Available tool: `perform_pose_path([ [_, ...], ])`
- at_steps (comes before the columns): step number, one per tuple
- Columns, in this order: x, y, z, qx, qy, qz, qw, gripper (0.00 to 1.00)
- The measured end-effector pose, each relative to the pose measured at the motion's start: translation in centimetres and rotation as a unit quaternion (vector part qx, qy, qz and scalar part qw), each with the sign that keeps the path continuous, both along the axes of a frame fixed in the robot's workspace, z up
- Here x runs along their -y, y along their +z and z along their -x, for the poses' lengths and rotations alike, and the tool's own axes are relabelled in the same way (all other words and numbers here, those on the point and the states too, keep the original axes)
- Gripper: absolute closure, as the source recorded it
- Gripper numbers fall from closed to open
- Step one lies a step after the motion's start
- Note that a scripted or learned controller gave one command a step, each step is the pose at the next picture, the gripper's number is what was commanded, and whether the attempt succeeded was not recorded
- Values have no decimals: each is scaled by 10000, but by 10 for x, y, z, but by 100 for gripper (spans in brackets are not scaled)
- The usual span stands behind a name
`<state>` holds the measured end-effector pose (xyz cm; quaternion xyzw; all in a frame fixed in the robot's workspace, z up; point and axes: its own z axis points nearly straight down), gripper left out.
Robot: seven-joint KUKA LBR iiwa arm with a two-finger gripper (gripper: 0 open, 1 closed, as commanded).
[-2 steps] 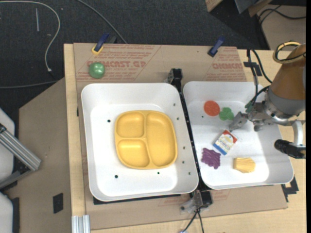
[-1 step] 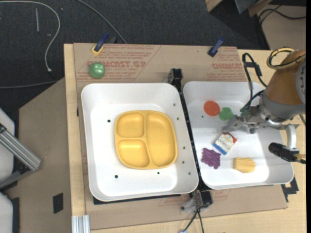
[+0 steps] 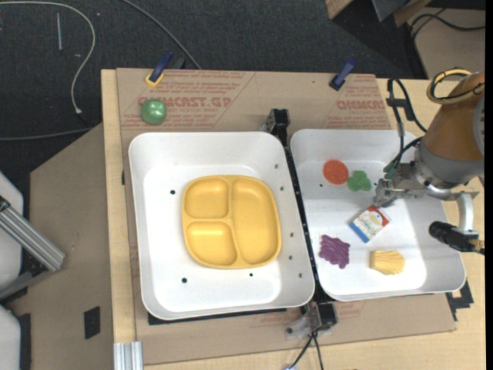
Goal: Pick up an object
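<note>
- You're looking at the two-finger gripper (image 3: 383, 192) hovering just above the small blue-and-white printed packet (image 3: 367, 224); finger state unclear.
- Packet print unreadable; cardboard sheet (image 3: 231, 99) reading "CHEMCAST".

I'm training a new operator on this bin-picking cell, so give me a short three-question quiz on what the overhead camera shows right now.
1. True or false: the yellow divided plate lies in the right bin.
2. Which item lies nearest the gripper? A) the purple piece B) the small blue and white carton C) the green ball
3. Fill in: the green ball rests on the cardboard outside the bins, beyond the ____ bin's far corner.

Key
1. False; it lies in the left bin.
2. B; the carton lies just below the gripper in the picture.
3. left
</note>
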<state>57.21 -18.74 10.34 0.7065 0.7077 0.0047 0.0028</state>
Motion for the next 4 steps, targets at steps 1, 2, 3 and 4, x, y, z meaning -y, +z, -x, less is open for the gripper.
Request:
perform_pose_path([
  [1,9,48,-3,-23,-7,26,10000,100],
  [2,14,112,-1,-11,-5,29,10000,100],
  [3,14,167,-3,-12,-1,27,10000,100],
  [4,-36,154,-2,-66,16,0,10000,100],
])
